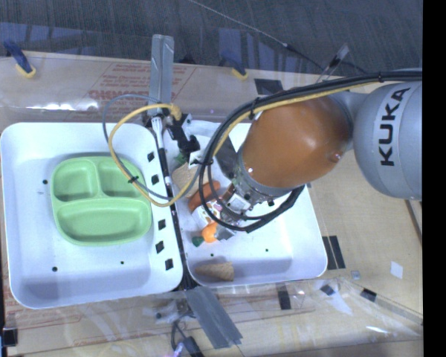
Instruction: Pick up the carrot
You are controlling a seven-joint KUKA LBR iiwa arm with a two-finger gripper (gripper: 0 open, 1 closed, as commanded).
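In the right bin [297,251], a small orange piece with a green end, which looks like the carrot [207,234], lies near the bin's left wall. My gripper [221,216] hangs just above and to the right of it, under the orange wrist band [290,143]. The wrist and looped cables hide most of the gripper. A second orange-red object [205,193] shows beside the wrist, partly covered by it. I cannot tell whether anything is between the gripper's tips.
A green divided plate [100,199] sits in the left bin [22,259]. A tan wedge [184,175] lies by the divider and a brown bread-like item [215,271] rests by the right bin's front wall. A yellow cable [126,121] loops over the left bin.
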